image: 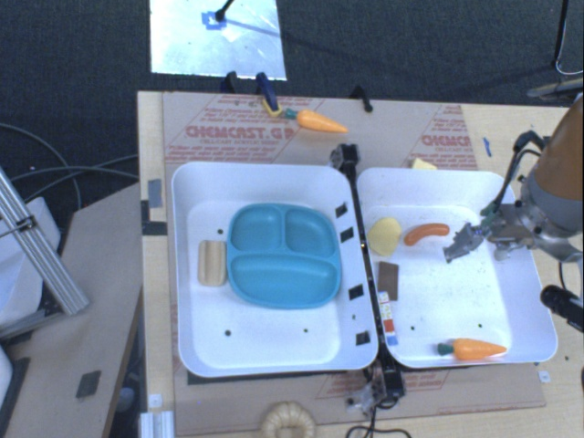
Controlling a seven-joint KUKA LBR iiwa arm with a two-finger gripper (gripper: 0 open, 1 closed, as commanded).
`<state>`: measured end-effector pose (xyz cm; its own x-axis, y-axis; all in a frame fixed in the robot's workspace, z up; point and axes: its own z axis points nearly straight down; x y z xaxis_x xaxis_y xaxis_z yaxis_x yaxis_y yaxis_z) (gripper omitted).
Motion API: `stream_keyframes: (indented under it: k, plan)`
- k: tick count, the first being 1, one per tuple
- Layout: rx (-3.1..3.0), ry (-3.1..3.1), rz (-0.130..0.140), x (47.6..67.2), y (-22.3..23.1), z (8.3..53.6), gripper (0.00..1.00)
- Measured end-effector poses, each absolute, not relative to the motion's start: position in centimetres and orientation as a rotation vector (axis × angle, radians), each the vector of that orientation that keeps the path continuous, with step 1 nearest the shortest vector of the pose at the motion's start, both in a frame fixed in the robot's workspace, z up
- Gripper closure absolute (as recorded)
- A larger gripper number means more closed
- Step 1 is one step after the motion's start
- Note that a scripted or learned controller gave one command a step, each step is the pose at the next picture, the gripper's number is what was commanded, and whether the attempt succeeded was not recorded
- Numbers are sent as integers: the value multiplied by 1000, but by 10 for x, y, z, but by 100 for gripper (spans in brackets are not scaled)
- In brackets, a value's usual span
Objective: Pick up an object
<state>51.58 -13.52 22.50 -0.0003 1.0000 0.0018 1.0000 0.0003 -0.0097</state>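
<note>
My end effector (461,242) hangs over the middle of the right bin (525,336), and I cannot tell how it is set. Just beside it, toward the bin's far left part, lies an orange-red sausage (426,234), with a pale yellow lemon (384,236) next to that, close to the divider between the bins. A brown block (388,276) sits below the lemon, and a carrot (471,349) lies at the bin's near edge. The left bin (196,336) carries a blue divided plate (281,255) at its centre and a tan bread slice (212,263) by its left wall. Both bins rest on a cardboard sheet (237,132) on the counter, where a second carrot (317,121) lies near the far edge. Dark carpet (73,44) surrounds it, with a shiny square plate (219,26) beyond
</note>
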Motion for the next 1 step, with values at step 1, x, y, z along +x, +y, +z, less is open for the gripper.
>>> stream_keyframes:
  k: [1]
  plan:
    - [-2219,-2225,-1,518,-135,230,0]
